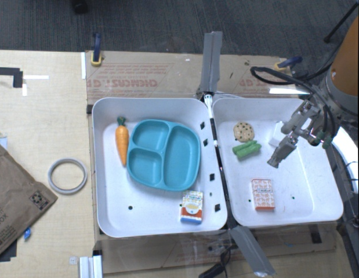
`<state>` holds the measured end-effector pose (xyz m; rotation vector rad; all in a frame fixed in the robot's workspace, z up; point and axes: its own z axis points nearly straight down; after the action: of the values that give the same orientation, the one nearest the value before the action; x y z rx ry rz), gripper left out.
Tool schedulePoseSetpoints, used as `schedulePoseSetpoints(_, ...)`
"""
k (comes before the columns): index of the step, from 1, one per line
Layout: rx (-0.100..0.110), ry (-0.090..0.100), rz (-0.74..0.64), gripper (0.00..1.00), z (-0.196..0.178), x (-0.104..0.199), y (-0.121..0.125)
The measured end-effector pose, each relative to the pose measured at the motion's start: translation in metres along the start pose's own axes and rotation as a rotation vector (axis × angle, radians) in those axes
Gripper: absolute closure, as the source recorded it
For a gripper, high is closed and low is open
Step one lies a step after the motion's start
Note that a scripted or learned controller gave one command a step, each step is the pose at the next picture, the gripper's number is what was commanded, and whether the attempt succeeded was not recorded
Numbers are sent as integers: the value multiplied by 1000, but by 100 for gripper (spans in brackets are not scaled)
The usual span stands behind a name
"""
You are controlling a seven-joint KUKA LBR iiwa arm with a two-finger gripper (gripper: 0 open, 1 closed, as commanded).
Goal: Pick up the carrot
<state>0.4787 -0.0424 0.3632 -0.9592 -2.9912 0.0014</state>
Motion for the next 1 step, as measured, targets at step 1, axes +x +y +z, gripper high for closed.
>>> schedulePoseSetpoints(1,-1,-3,111,0,-35,-2,-2)
